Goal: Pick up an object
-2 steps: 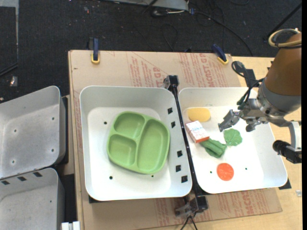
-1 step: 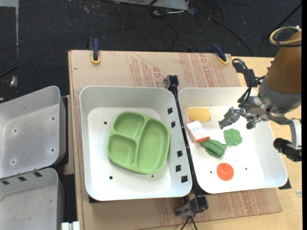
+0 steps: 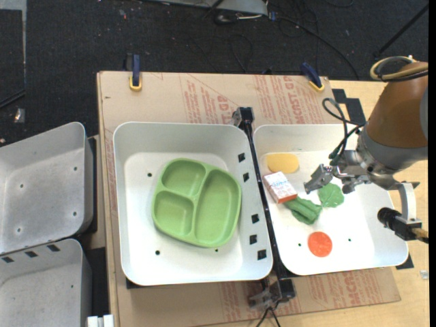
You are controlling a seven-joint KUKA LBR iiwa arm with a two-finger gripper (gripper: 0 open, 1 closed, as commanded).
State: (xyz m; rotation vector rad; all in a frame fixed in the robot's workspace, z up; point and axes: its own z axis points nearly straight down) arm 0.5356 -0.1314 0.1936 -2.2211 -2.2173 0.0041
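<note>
A plywood bench (image 3: 191,90) on a dark, cable-strewn floor carries my two white bins side by side, the left bin (image 3: 129,148) holding a green divided plate (image 3: 197,201), the right bin (image 3: 381,251) holding the small things I may pick from.

Nearest to me is a round green piece (image 3: 332,195), right of centre in the frame, just under my gripper (image 3: 327,178). It looks like a light, soft or plastic toy, so I judge it will need a gentle pinch across its narrow width, and it may slide on the smooth bin floor. Touching or nearly touching it on the left lies a darker green lump (image 3: 304,209), long and bumpy, likely soft too; I would take it across the short side. Left of that sits a little white and red box (image 3: 280,187), stiff and light, with flat faces that offer the surest hold. Above it is a yellow piece (image 3: 283,162), smooth and rounded, probably slippery. Lower down, well apart, an orange disc (image 3: 320,244) lies flat, hard to get under.

My fingers look spread a little, with nothing between them, poised above the round green piece.
</note>
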